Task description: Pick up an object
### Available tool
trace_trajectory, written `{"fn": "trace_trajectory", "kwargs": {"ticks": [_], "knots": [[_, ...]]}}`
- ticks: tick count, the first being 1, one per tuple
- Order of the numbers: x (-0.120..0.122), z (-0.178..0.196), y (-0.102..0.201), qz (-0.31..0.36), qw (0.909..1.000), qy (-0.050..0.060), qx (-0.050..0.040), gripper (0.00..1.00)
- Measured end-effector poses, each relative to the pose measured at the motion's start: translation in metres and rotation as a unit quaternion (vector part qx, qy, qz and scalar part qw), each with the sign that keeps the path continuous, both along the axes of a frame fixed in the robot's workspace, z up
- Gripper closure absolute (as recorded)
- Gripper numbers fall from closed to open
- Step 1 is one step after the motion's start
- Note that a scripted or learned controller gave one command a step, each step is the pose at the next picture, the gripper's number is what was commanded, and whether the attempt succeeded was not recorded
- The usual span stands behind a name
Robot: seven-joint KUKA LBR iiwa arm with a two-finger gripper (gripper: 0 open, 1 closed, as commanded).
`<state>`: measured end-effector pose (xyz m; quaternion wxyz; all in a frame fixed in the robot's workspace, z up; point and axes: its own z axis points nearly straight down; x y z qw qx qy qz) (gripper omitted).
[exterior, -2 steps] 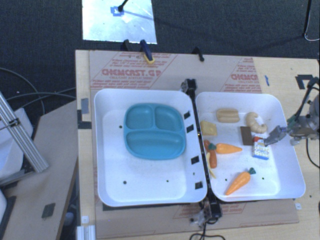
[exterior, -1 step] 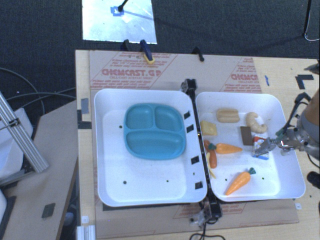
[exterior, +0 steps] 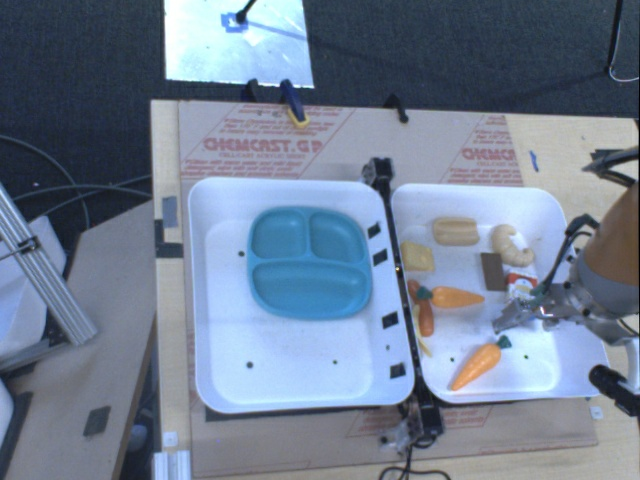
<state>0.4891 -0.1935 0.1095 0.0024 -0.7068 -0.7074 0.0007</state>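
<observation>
The right bin (exterior: pixel 540 204) holds several toy foods: a tan bun (exterior: pixel 455 231), a pale croissant-like piece (exterior: pixel 510 243), a yellow wedge (exterior: pixel 417 257), a brown block (exterior: pixel 492 270), an orange carrot (exterior: pixel 457 297) lying flat, a small red-orange piece (exterior: pixel 426 318), and a second carrot (exterior: pixel 476 364) near the front. My gripper (exterior: pixel 518 313) reaches in from the right and hovers low over the bin floor, between the two carrots and just right of them. A small red and white item (exterior: pixel 519 285) lies just behind it. I see nothing between its fingers.
The left bin (exterior: pixel 215 298) carries a blue divided plate (exterior: pixel 308 263). Black clips run along the seam (exterior: pixel 388 268) between the bins. A cardboard sheet (exterior: pixel 330 138) lies under both bins, and a shiny metal plate (exterior: pixel 238 26) lies beyond the bench.
</observation>
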Motion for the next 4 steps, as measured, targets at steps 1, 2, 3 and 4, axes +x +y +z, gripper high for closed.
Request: {"fn": "trace_trajectory", "kwargs": {"ticks": [1, 2, 3, 4], "knots": [[0.0, -0.026, 0.0, 0.0, 1.0, -0.002, -0.0007, 0.0], [0.002, -0.014, -0.001, 0.0, 1.0, -0.004, -0.0022, 1.0], [0.011, 0.046, -0.004, 0.002, 1.0, -0.005, -0.0025, 1.0], [0.013, 0.109, 0.001, 0.002, 1.0, -0.006, -0.0025, 1.0]]}}
